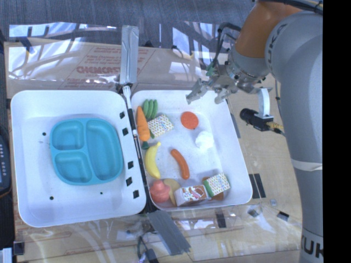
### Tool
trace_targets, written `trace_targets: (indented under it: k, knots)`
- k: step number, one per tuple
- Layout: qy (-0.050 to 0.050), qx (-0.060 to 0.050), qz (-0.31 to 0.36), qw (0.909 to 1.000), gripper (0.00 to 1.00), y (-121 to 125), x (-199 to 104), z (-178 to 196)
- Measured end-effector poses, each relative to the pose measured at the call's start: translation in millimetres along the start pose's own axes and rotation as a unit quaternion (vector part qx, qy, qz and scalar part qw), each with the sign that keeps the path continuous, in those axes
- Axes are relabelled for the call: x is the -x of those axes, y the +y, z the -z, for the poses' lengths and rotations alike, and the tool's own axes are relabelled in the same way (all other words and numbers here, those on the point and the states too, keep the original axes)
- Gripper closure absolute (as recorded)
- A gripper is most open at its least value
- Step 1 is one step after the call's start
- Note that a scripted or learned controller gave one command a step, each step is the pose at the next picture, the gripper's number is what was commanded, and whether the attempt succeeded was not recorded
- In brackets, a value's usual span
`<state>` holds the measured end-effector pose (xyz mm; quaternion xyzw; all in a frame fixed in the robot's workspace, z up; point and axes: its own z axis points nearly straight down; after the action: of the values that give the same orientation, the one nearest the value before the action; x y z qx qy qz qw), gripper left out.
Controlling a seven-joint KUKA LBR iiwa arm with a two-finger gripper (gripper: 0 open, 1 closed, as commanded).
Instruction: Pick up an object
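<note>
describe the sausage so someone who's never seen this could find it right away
Start at the right bin, the one crowded with toy food, beside the bin holding the blue divided plate. Near its middle lies the sausage, a short reddish-orange link set on a slant. The yellow banana to its left is curved; the carrot farther up is longer and tapers.

arm: grey casing | orange band | black cables | metal end effector
</note>
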<state>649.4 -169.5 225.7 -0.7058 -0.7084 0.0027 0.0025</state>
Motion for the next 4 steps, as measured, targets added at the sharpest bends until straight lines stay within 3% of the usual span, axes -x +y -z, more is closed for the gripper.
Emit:
trace_targets:
  k: [1,3,4]
  knots:
    - [0.0,0.003,0.005,1.0,0.0,-2,-9,-124]
    - [0.0,0.009,0.043,0.999,0.0,-117,-34,-130]
    - [0.001,0.006,0.044,0.999,1.0,-116,-35,-123]
